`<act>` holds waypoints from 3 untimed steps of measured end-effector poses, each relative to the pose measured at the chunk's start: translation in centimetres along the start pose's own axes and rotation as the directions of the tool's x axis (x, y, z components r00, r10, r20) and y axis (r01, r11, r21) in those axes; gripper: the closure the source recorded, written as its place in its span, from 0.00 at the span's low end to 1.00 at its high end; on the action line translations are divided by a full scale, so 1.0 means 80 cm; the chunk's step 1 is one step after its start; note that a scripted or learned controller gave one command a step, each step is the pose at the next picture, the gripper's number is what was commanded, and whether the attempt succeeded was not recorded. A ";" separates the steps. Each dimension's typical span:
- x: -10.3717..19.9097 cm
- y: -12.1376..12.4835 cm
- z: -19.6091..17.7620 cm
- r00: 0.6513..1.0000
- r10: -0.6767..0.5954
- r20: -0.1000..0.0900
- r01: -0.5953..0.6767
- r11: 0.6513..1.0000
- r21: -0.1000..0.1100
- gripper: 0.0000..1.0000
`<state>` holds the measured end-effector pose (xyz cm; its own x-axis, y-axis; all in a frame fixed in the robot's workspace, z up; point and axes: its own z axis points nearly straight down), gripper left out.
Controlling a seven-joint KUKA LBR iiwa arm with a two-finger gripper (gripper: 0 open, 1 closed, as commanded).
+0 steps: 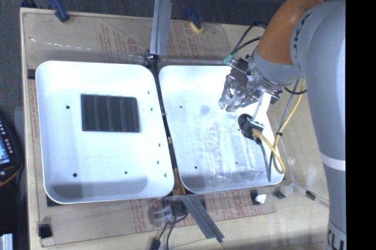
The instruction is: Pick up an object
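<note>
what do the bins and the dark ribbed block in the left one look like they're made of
Bins: likely moulded plastic, white and smooth, with rounded corners and a soft sheen; painted metal is possible. Block: dark grey, matt, ribbed into strips, perhaps rubber or foam, though the view leaves that open.

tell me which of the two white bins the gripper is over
The right bin. The gripper hangs above its upper right part, while the left bin, holding a dark ribbed block, sits apart from the arm.
</note>
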<state>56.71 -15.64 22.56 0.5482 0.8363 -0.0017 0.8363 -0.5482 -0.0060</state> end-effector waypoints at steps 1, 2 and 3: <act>0.001 0.000 -0.011 1.000 -0.006 0.001 0.006 1.000 0.003 1.00; -0.040 0.042 0.011 0.909 -0.417 0.000 0.417 0.909 -0.002 1.00; 0.020 0.043 0.075 0.877 -0.481 0.001 0.481 0.877 0.000 1.00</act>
<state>60.44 -16.23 16.51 0.0788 0.9969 0.0004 0.9969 -0.0788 -0.0058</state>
